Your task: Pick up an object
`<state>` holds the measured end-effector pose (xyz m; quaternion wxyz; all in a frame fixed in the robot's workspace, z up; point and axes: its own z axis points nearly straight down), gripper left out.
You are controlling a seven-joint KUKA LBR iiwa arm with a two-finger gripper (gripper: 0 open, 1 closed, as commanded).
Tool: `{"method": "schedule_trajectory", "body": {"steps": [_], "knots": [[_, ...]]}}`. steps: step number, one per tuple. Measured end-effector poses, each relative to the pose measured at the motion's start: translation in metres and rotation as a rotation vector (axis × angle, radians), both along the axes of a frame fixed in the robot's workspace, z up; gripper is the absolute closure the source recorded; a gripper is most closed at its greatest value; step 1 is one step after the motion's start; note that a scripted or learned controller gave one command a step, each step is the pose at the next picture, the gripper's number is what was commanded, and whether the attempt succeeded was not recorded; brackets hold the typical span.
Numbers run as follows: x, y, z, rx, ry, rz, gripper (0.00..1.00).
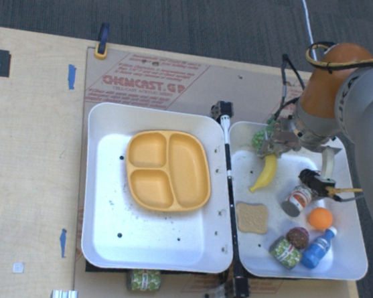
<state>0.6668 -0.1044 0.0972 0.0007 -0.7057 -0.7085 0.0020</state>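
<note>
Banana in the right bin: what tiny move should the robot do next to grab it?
Probably lower the end effector a little onto the banana. It sits just above the banana's top end, and nothing can be seen held in it.

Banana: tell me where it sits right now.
In the camera view the banana lies in the right bin, near its upper left, just below the gripper and above the bread slice.
</note>
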Motion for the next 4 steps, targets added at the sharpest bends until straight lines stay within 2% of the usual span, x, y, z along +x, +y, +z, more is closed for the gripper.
{"method": "schedule_trajectory", "body": {"steps": [1, 2, 3, 4], "knots": [[-0.036, 0.066, 0.089, 0.003, -0.006, -0.002, 1.0], [-0.008, 0.13, 0.1, 0.003, -0.007, -0.002, 1.0], [0.0, 0.265, 0.109, 0.004, -0.006, -0.001, 1.0], [-0.054, 0.322, 0.084, 0.003, -0.001, -0.001, 1.0]]}}
